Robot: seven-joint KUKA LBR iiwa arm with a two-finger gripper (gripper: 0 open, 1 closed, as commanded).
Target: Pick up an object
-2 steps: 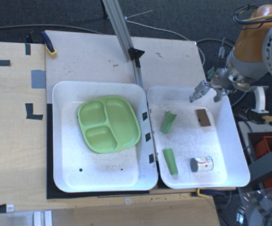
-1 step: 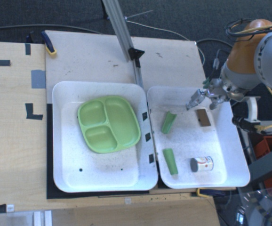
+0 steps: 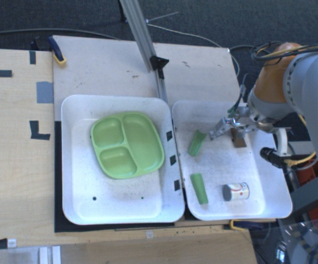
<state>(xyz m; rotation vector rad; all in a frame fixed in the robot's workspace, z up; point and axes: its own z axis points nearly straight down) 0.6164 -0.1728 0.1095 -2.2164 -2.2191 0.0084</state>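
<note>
The grey arm [image 3: 291, 87] with its orange band enters from three o'clock and bends down over the right bin [image 3: 269, 205], one of two shallow white bins set side by side on the desk [image 3: 16, 147]. Its end effector [image 3: 230, 126] hangs above the upper part of that bin, toward one o'clock of the bin's middle; whether it is released or clenched cannot be told from this slant, and nothing is seen held in it. A small brown piece [image 3: 239, 141] sits just below the end effector, too blurred to identify. Three loose objects lie on the right bin's floor. One green cylinder [image 3: 196, 143] lies tilted near the bin's left wall, at about ten o'clock of the bin's middle and near the end effector but apart from it. A second green cylinder [image 3: 199, 188] lies at about seven o'clock, close to the same wall. A small white can with a red mark [image 3: 236, 191] lies on its side at about five o'clock, just beside the second cylinder. The left bin [image 3: 76, 202] holds a green divided plate [image 3: 127, 144], resting flat toward the bin's upper middle.
</note>
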